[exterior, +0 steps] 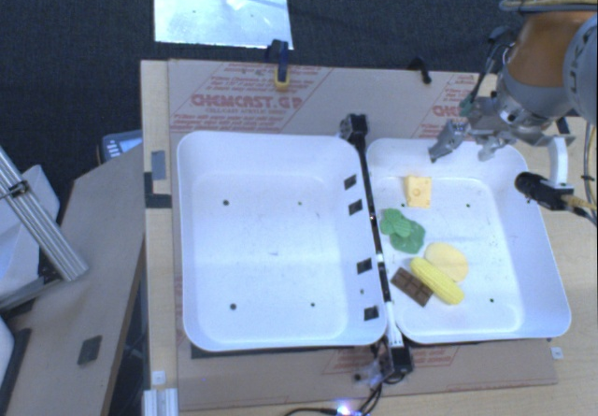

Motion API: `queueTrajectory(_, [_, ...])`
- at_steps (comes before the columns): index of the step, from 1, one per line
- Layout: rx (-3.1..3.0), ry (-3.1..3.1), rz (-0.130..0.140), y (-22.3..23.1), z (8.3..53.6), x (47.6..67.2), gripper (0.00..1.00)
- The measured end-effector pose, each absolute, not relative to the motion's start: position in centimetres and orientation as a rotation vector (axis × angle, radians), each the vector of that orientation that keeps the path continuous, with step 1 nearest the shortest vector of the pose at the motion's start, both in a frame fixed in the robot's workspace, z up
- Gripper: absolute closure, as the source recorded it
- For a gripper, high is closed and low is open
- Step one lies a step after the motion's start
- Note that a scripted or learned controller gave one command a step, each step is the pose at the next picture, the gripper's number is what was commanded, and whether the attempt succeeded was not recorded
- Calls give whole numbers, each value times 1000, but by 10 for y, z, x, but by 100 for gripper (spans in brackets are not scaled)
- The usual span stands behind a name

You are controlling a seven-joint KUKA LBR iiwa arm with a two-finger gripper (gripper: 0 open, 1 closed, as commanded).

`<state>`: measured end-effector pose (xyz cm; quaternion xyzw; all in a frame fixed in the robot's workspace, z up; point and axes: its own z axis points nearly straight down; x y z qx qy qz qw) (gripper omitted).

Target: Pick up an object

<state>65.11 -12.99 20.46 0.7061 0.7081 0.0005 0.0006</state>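
Fingers (442, 145) spread apart, nothing between them. Gripper (464, 141) hangs over the far rim of the right bin (533, 246). In that bin: yellow cheese wedge (418, 190) nearest the gripper, then green leafy piece (404, 229), pale yellow round (448, 260), corn cob (437, 280), brown chocolate bar (411, 286). Left bin (271, 236) alongside.
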Motion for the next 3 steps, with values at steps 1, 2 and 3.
queueTrajectory(1, [2234,2214,-10,-198,179,546,0])
queueTrajectory(2, [2227,2229,-4,-153,109,495,0])
queueTrajectory(3, [2217,2221,3,-156,123,500,100])
